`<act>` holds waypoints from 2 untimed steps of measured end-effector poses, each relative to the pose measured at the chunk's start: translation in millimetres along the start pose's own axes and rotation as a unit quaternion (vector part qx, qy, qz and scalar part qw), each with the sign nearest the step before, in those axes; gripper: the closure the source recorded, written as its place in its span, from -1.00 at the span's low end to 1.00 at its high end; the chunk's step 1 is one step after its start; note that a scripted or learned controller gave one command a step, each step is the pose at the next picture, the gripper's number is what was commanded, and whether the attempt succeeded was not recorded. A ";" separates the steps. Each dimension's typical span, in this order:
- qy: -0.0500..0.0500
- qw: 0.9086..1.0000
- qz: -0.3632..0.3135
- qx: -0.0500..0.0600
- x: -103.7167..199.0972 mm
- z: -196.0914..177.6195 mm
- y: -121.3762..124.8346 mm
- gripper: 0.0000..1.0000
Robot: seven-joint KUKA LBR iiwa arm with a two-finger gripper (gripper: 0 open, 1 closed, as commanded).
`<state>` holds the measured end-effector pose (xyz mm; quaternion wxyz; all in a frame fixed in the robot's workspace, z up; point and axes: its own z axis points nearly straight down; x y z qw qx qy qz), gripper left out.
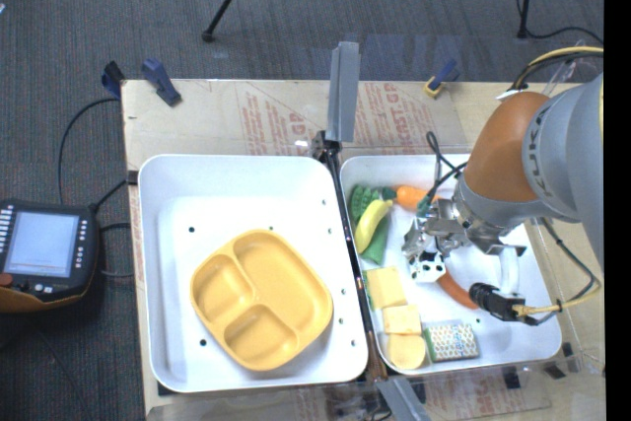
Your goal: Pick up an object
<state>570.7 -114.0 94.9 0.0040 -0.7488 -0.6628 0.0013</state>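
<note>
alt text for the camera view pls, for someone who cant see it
The grey arm's tool is down in the right bin among toy food: a banana, carrot and yellow blocks. The left bin holds a yellow divided plate.

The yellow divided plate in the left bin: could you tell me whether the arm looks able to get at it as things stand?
Probably yes. The yellow divided plate lies alone and uncovered in the left bin, with nothing over it. The tool hangs over the right bin, so the arm would have to cross the rim between the bins.

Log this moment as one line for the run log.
arm: over right white bin | gripper: low among toy food | yellow divided plate: in left white bin
</note>
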 end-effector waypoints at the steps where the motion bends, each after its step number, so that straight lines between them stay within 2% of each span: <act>1: -0.001 1.000 0.002 -0.007 60.9 -95.9 45.5 1.00; 2: -0.001 1.000 0.001 -0.004 61.1 -103.1 44.8 1.00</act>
